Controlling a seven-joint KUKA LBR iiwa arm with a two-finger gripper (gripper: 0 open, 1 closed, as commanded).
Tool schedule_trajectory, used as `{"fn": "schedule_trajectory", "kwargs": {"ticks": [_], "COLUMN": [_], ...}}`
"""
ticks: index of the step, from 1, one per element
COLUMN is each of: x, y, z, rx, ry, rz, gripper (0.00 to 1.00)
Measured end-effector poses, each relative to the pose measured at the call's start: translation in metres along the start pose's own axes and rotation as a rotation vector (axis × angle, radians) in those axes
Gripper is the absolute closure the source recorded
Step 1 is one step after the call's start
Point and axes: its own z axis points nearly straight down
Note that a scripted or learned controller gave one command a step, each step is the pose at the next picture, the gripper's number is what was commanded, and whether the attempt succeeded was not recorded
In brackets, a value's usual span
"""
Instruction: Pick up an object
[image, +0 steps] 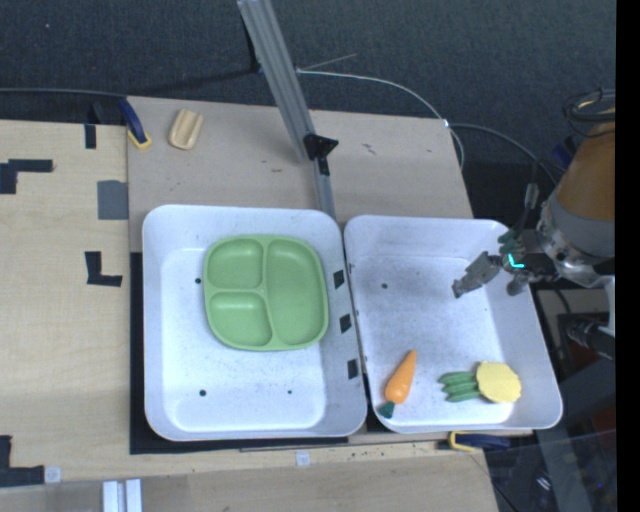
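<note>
While a green plate (267, 292) fills the left bin (160, 330) — carrot (401, 377), right bin (420, 245).

I can't read any text, label, brand, number or sign from my feed. The green plate (267, 292) carries no lettering I can make out, nor do the two white bins (175, 400) or the wooden bench (60, 330). The black tape marks (95, 268) on the bench are plain shapes (not letters, as far as I can tell).
</note>
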Motion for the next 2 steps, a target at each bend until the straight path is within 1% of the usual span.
{"fn": "schedule_trajectory", "kwargs": {"ticks": [1,2], "x": [0.01,0.014], "y": [-0.006,-0.003], "z": [0.052,0.097], "rx": [0.005,0.005], "ry": [0.0,0.0], "rz": [0.001,0.001], "gripper": [0.0,0.0]}}
